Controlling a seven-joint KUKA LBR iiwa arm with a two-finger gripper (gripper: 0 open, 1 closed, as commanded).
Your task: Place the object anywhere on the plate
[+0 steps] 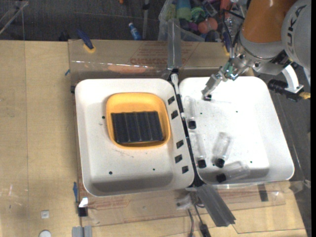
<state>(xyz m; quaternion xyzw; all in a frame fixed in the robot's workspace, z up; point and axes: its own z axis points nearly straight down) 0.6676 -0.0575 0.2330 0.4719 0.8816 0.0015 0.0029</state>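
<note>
A: Where is the gripper (208, 96) just now?

B: Over the far part of the right bin (256, 90), hanging from the arm (269, 14) that comes in from the right. Its thin fingers slant down and to the left, with their dark tips just above the bin's floor.

A: Are the fingers apart or together?

B: I cannot tell; they read as one narrow line from here, and nothing shows between them.

A: And the object to be moved?

B: There are several clear vials with dark caps in the right bin, all nearer the camera than the gripper. One vial (220, 149) lies tilted, well below the fingertips, with its cap toward the near side. It looks see-through and pale, almost the colour of the bin, so the black cap is what marks it. Another (234, 172) lies nearer still, by the bin's front wall.

A: Any others?

B: Two or three lie along the divider, below and left of the gripper, one (189, 113) close to it and one (198, 149) further down.

A: And the plate (137, 101)?

B: In the left bin (94, 132), well to the left of the gripper. It is orange-yellow, squarish with rounded corners, and holds a dark ribbed insert (137, 127).
</note>
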